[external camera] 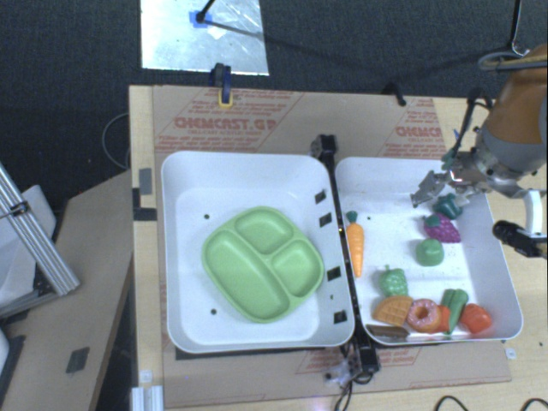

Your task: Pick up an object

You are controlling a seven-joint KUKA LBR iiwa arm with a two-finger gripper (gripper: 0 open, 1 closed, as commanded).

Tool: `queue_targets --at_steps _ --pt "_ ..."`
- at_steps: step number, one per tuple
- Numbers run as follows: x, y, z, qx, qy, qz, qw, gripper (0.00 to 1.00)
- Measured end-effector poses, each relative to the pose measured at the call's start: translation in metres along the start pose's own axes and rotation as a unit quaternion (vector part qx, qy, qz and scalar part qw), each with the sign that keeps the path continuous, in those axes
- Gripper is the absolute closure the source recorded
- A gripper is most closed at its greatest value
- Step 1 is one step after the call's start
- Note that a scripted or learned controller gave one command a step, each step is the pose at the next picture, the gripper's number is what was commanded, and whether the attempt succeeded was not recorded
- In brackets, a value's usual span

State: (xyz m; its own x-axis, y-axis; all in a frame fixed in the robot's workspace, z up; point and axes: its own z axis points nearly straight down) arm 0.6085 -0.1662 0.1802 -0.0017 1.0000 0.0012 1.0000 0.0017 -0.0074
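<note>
The gripper (445, 191) sits low over the right bin (377, 187), fingers spread apart around a small teal toy (447, 205), likely to grab it. Purple grapes (442, 228) lie just beside. The green plate (261, 264) waits in the left bin (197, 178).

Left of the gripper (447, 188) we see a matt green plastic tray (261, 264) in a smooth white bin (184, 229); glossy plastic carrot (354, 247).
</note>
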Motion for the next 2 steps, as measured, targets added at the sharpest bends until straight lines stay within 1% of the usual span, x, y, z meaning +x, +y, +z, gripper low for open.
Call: queue_targets --at_steps 1,2 --pt "0.000 0.002 -0.004 -0.004 -0.001 -0.001 1.0000 0.00" --pt "-0.002 0.005 0.038 -0.003 -0.001 0.000 1.0000 0.00"
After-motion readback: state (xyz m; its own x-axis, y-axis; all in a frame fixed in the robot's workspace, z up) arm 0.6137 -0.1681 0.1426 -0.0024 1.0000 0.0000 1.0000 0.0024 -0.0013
